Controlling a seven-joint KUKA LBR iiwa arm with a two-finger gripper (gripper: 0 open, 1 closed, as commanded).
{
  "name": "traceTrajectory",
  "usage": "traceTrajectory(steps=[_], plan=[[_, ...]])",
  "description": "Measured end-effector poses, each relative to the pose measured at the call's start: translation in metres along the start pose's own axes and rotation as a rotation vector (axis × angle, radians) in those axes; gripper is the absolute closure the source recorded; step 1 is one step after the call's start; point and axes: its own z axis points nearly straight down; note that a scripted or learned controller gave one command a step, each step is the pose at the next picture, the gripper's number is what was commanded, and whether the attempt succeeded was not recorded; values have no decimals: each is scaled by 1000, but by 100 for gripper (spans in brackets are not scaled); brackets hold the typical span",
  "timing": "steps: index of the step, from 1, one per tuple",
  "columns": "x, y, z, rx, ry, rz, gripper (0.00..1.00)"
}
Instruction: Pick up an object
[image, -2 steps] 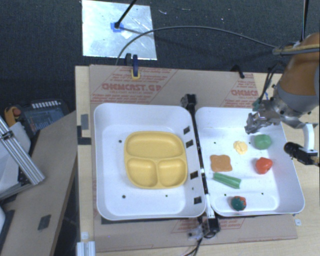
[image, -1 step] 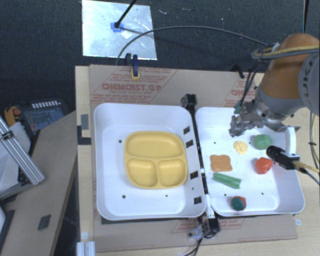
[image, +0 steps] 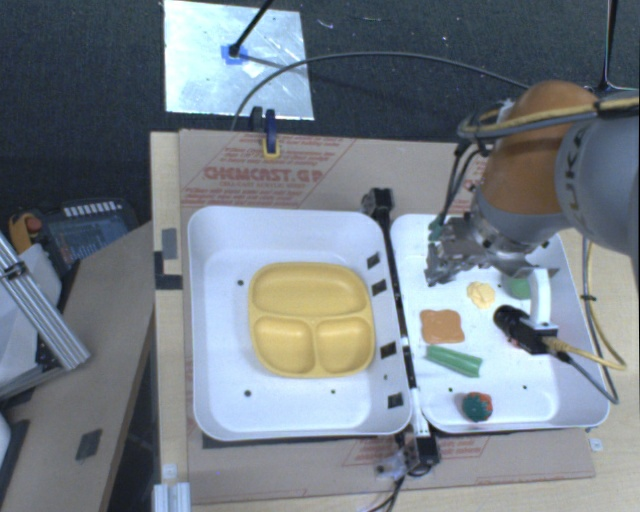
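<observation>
Toast slice (image: 441, 325) lies flat in the right-hand bin (image: 540, 390), just below the gripper (image: 440, 268) and apart from it. A yellow lump (image: 481, 294), green stick (image: 453, 359) and red-green ball (image: 476, 405) lie near. Whether the gripper is released or clenched cannot be told. The left-hand bin (image: 215, 330) holds a yellow tray (image: 310, 318).

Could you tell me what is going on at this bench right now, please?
The grey arm reaches in from the right, and its gripper hangs low over the far left part of the right bin. Nothing looks picked up yet: a pale yellow piece, an orange slab, a green stick and a red-and-green ball all lie in that bin. The left bin holds a yellow divided tray.
</observation>
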Motion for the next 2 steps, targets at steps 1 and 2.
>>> traceTrajectory(steps=[1, 2], plan=[[52, -5, 8, -1, 0, -1, 100], [108, -20, 11, 0, 0, -2, 100]])
